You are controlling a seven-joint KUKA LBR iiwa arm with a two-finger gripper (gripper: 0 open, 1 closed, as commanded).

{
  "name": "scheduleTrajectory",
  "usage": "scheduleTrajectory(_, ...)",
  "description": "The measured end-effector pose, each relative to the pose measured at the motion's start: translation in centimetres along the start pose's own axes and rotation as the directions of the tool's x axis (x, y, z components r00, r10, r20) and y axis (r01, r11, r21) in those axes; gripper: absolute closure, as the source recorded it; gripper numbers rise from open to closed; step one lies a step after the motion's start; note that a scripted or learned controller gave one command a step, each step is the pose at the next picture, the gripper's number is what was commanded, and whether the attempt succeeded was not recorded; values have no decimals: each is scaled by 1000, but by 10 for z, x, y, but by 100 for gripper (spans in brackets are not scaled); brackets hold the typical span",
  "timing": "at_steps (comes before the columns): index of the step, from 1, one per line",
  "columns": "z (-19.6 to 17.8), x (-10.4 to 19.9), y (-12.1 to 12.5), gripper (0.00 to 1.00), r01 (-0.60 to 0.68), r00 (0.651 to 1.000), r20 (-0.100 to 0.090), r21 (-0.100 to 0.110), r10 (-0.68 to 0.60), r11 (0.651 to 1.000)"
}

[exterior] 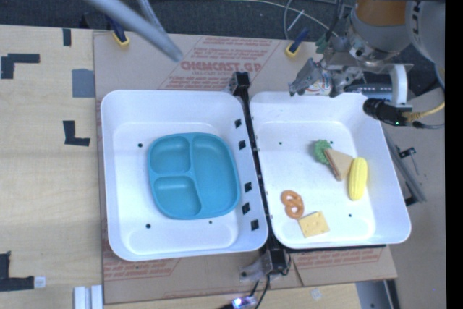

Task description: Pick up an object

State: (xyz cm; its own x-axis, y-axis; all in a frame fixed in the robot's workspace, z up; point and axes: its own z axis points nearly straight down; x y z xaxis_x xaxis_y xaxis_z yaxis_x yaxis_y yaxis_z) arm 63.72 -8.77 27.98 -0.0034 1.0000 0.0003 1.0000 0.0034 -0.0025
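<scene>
We see four small pieces lying in the right-hand shallow white plastic bin (376, 224): a yellow corn-cob-shaped toy (357, 178) toward the bin's right wall, a green leafy piece with a tan wedge (329, 157) just beside it, a small orange pretzel-shaped ring (292, 204) nearer the dividing edge, and a flat pale-yellow cheese-like square (313, 224) close to the pretzel. The left-hand white bin (116, 155) holds a teal plastic tray with three compartments (193, 176).

The grey two-finger gripper (318, 79) hovers above the far rim of the right-hand bin, with nothing between its fingers; its fingers seem spread apart, though the clutter of cables and metal around the wrist makes this hard to read with confidence.

What worries us is the closeness of the pieces. The corn cob and the green-and-tan piece lie nearly touching, so a descent aimed between them may push one aside or pinch both. The cheese square lies flat and thin, so fingers may close above it and slip off. The pretzel sits more apart and looks the safer target.

All four pieces lie nearer to us than the gripper, well apart from it, down on the bin floor.
</scene>
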Motion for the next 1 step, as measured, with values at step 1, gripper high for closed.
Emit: scheduleTrajectory(1, 24, 51, -21, 100, 1, 1000, 0, 2, -1, 1000)
